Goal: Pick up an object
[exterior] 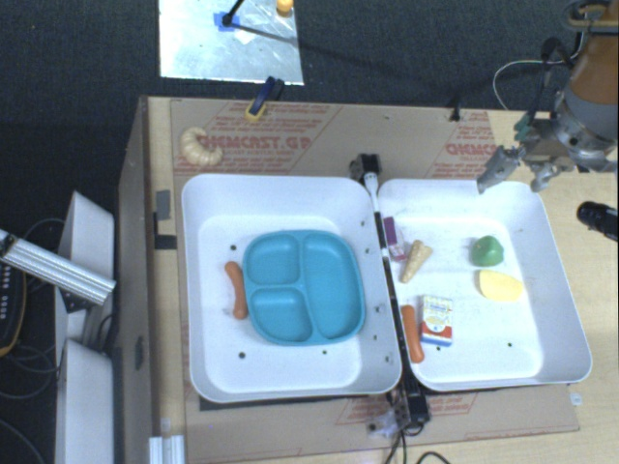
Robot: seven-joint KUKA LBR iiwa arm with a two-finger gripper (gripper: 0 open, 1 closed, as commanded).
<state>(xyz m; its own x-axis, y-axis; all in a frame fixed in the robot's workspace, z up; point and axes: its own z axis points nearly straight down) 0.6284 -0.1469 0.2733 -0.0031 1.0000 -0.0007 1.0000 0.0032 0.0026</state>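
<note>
A dark carpeted floor point(406, 27) surrounds a worktop point(600, 288) covered by a brown cardboard sheet point(319, 138) that carries 2 shallow white bins side by side.

The right bin point(551, 259) holds the loose objects. A green round piece point(486, 250) lies nearest the pincer point(513, 167), below and slightly left of it in the view and well apart from it. Just below the green piece rests a yellow wedge point(500, 285). Toward the bin's left side lie a tan cone point(416, 259), a purple item point(390, 232) against the wall, a small white carton point(437, 319) with red and blue print too small to read, and an orange sausage point(413, 333) just beside the carton.

The pincer hangs over the far right corner of the right bin with its 2 fingers spread apart and nothing between them.

The left bin point(208, 259) holds a blue divided tray point(302, 286) with 3 compartments and a second orange sausage point(237, 290) just left of it.

Red lettering on the cardboard reads roughly "CHEMCAST"; a mirrored copy shows near the pincer. A beige curled object point(200, 145) and a yellow-and-blue clip point(263, 98) sit on the cardboard's far edge. A silvery sheet point(193, 27) lies on the floor beyond.
</note>
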